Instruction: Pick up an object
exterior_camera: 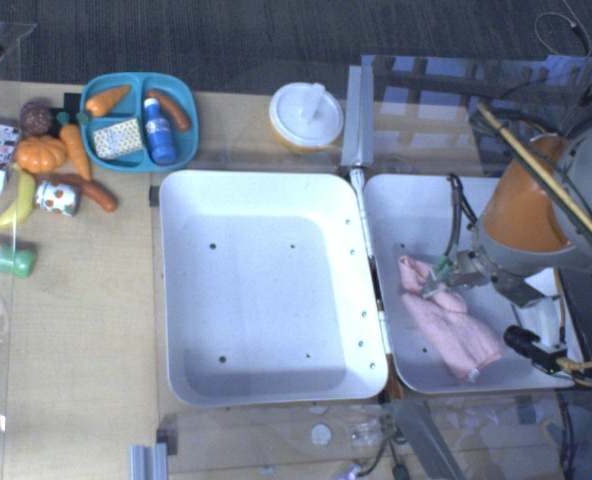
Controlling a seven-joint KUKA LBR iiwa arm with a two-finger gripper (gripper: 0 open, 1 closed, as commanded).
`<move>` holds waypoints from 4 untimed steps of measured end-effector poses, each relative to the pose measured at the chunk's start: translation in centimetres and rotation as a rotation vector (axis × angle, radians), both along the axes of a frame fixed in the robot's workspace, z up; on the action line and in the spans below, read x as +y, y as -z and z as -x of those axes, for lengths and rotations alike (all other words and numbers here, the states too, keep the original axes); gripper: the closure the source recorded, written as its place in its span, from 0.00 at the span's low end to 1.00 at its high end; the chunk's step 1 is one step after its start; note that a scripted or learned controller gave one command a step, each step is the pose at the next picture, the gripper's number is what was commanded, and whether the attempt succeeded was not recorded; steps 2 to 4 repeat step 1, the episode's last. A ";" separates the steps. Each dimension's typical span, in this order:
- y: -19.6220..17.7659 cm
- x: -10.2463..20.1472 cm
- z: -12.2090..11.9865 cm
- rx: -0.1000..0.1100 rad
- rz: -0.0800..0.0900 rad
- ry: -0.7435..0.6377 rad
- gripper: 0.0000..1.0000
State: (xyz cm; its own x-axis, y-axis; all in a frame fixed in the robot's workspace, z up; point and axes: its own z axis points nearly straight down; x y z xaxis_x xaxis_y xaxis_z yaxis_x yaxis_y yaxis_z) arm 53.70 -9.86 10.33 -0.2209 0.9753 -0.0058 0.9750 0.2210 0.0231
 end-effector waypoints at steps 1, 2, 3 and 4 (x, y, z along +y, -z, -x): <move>-8.2 5.3 -3.4 0.020 -0.001 0.041 1.00; -8.2 5.3 -3.4 0.020 -0.001 0.041 1.00; -8.2 5.3 -3.4 0.020 -0.001 0.041 1.00; -8.2 5.3 -3.4 0.020 -0.001 0.041 1.00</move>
